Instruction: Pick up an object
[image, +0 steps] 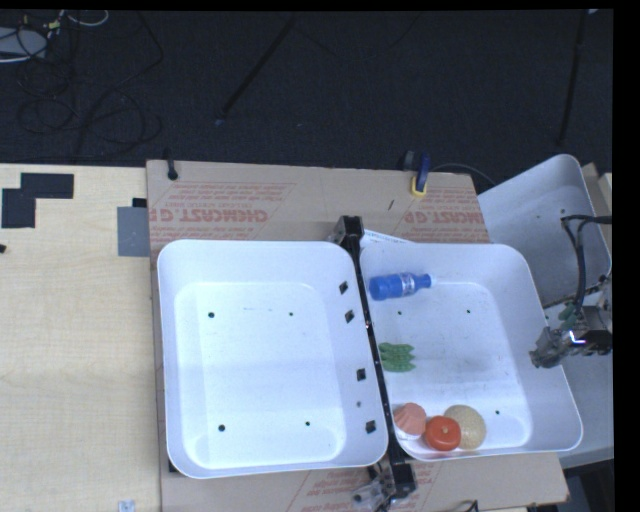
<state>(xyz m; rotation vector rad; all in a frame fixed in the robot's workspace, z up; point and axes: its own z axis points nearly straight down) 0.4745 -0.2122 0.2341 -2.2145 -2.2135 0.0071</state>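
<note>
My claw (553, 348) waits at the three o'clock edge of the right bin (520, 268), off to the side so I can reach in. I cannot tell its state. The blue bottle (399, 286) lies at eleven o'clock, the green thing (396, 357) near nine, and three round things (440, 428) huddle touching at six.

Grey arm (560, 215) enters from right; pincer (550, 350) low at right edge, tilted leftward.
</note>
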